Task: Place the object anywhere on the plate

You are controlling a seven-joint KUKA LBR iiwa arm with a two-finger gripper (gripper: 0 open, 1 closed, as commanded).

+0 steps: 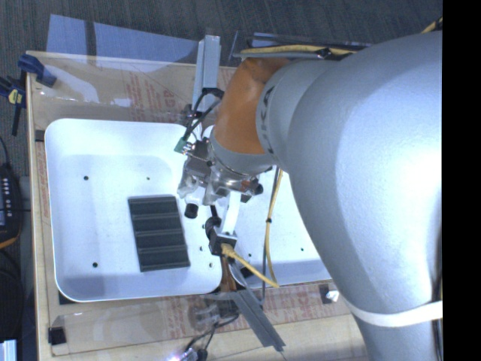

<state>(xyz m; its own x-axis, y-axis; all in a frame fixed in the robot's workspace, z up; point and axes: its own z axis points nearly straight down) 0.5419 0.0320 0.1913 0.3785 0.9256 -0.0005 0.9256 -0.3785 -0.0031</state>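
Gripper (204, 201) at right edge of left bin (60, 201); grip state cannot be told. Dark ridged slab (158, 233) just beside it, white floor all round.

Bulky grey arm (361, 164) in from the right, orange band (239, 119) above the wrist, hand (201, 192) downward at its left tip.

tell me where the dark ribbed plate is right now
In the camera view the dark ribbed plate lies flat in the left bin, in its lower middle part, just left of and below the tool.
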